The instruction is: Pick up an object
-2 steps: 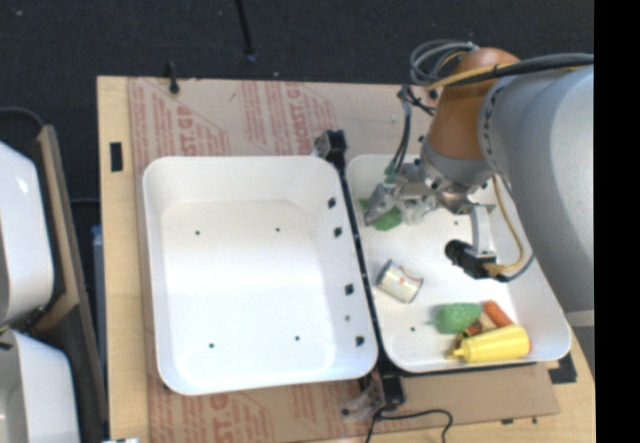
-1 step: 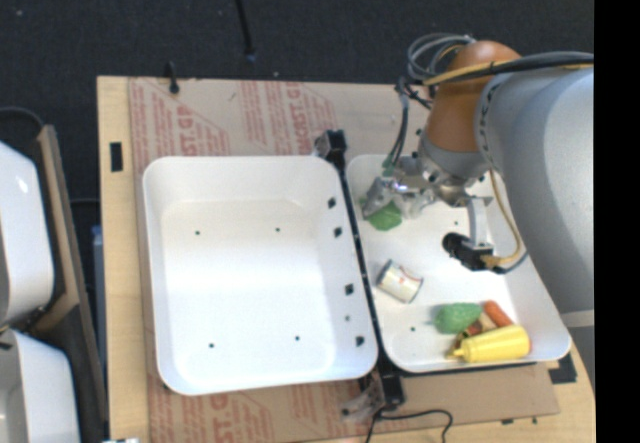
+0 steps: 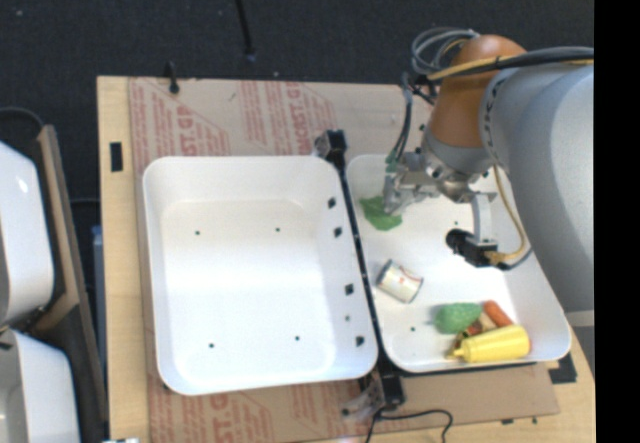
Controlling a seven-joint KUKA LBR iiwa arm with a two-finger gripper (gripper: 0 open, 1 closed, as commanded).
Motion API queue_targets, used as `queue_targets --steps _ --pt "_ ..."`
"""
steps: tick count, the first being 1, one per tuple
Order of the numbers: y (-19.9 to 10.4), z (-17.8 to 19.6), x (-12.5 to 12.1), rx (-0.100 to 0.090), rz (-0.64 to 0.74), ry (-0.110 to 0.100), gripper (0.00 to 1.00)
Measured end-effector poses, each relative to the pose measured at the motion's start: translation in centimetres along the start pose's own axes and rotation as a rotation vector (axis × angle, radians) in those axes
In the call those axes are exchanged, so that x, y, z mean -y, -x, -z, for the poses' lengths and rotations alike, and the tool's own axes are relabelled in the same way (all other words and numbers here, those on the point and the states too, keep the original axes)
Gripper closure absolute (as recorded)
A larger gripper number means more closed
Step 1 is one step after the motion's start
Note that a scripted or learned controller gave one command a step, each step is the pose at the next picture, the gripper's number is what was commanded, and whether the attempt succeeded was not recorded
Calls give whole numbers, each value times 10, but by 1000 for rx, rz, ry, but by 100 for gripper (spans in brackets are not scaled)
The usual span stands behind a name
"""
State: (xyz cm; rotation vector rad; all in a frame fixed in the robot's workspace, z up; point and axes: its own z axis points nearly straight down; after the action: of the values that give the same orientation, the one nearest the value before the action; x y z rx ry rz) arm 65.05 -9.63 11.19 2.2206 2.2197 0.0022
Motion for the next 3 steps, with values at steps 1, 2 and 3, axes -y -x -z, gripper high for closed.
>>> queue_targets --steps 1,2,3 --pt "0 -1 0 0 0 -1 0" --pt "3 -11 22 0 -1 -3 0" --pt "4 -11 11 0 1 -1 0"
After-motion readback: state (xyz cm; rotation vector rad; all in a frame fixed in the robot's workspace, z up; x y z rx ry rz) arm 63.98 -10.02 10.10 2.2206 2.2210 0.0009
